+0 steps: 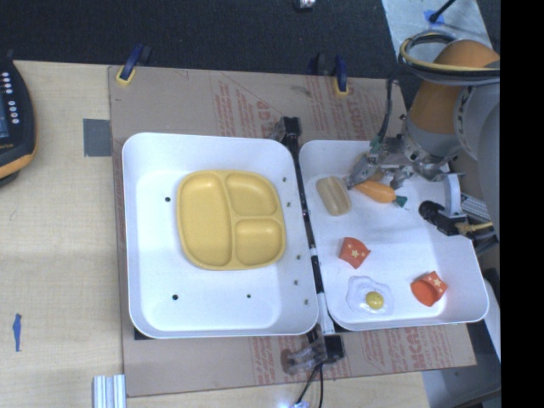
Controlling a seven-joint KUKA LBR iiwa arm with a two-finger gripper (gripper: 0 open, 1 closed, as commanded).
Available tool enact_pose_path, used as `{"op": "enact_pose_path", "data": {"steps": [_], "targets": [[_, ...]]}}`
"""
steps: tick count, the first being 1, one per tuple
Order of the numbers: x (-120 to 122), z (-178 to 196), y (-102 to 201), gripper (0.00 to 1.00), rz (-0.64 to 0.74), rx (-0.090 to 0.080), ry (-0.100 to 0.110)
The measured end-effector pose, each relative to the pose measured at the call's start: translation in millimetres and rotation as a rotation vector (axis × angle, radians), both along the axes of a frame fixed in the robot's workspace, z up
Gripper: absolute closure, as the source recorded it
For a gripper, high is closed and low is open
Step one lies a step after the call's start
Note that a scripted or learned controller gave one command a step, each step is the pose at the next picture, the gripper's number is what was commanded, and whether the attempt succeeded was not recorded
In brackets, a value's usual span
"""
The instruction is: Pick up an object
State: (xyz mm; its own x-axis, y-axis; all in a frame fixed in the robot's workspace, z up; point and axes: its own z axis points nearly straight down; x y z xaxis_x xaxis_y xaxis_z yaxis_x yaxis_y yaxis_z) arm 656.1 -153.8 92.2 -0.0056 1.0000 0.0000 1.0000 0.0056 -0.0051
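Reaching in from the right, the grey arm (pixel 442 100) with its orange band has its jaws low over the far end of the right bin (pixel 476 266), right at the toy carrot (pixel 376 192), the likeliest thing to be picked. The gripper (pixel 374 170) sits directly above the carrot's thicker end, but the metal fingers blur into the wrist hardware, so I cannot tell whether the jaws are spread, closed, or already pinching the carrot; nothing shows it lifted off the bin floor. The carrot lies on its side, tip pointing toward the arm, with a tan bread roll (pixel 334 195) just beside it to the left, close enough that a finger coming down could nudge it. Nearer the camera, well apart from the gripper, lie a red cube (pixel 354 252), a fried egg (pixel 369 296) and another red piece (pixel 428 288), scattered so each leaves finger room around it. The left bin (pixel 144 228) holds a yellow divided plate (pixel 230 219) lying flat, too broad for an easy pinch. Both bins sit on cardboard clamped to the bench (pixel 59 253), probably so that they cannot slide.
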Motion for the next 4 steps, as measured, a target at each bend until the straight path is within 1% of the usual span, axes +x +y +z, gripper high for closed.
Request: {"op": "enact_pose_path", "data": {"steps": [1,2,3,4], "targets": [[0.4,0.4,-21.5,0.00,-0.003,-0.002,-0.004],[0.2,-0.1,2.1,0.00,0.001,0.000,0.000],[0.5,0.4,-27.7,0.00,-0.003,-0.002,-0.005],[0.1,-0.1,-4.9,0.00,0.000,0.000,0.000]]}}
